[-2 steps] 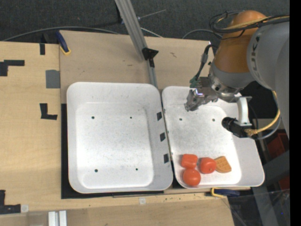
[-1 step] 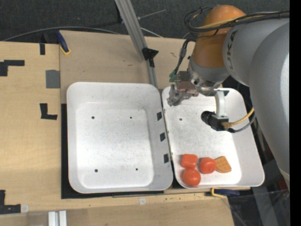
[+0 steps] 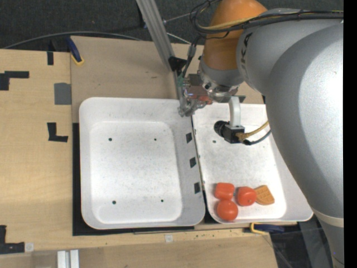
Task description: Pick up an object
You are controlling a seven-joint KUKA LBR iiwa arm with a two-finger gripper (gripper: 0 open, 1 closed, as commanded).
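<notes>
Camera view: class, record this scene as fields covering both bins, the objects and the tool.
left bin: white, shallow, beside the right bin
right bin: white, holds four objects at its near end
red objects: three, clustered together
orange-tan piece: beside the cluster, on its right
tool: over the far end, where the bins meet, apart from the objects

Four small pieces (image 3: 245,196) in right bin (image 3: 248,163), near end

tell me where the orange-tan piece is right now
The orange-tan piece lies in the camera view's right-hand bin, near its front edge, just right of a red piece.
</notes>
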